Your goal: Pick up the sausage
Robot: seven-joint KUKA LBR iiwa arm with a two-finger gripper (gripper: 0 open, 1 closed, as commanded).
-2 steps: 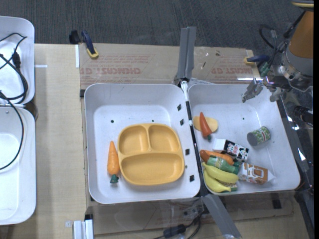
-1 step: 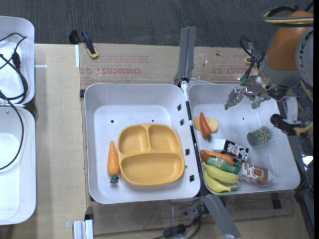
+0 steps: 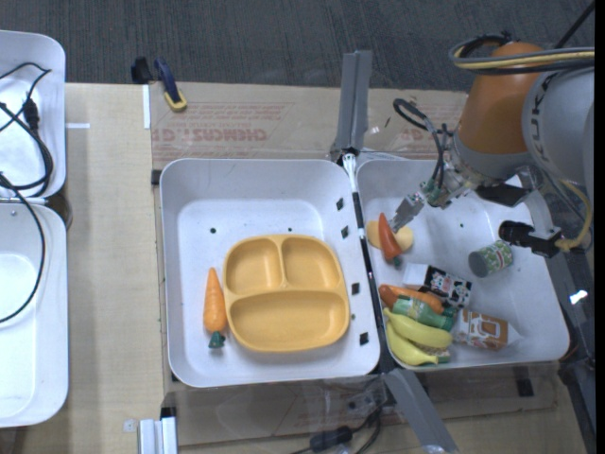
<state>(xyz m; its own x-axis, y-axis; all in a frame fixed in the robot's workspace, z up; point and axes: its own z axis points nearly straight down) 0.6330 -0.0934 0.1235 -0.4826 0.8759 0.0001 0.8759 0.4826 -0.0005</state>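
1. In the right bin (image 3: 529,343), near its left wall, lies the sausage (image 3: 388,237), a short red-orange piece resting against a pale yellow round item (image 3: 403,241).
2. My pincer (image 3: 406,212) sits just above and to the right of the sausage, tips angled down toward it. I cannot tell whether my fingers are spread or pressed together, and nothing is visibly pinched between them.
3. My grey arm with its orange band (image 3: 496,102) reaches in over the bin's upper right corner.
4. Elsewhere in the right bin: a small green can (image 3: 491,258) on its side, a black-and-white packet (image 3: 446,284), a bunch of bananas (image 3: 416,337) at the lower left with an orange-and-green item (image 3: 413,301) on top of it, and a small carton (image 3: 483,329) beside them.
5. In the left bin (image 3: 184,253) stands a yellow divided plate (image 3: 285,291), with a carrot (image 3: 215,305) just beside its left edge.
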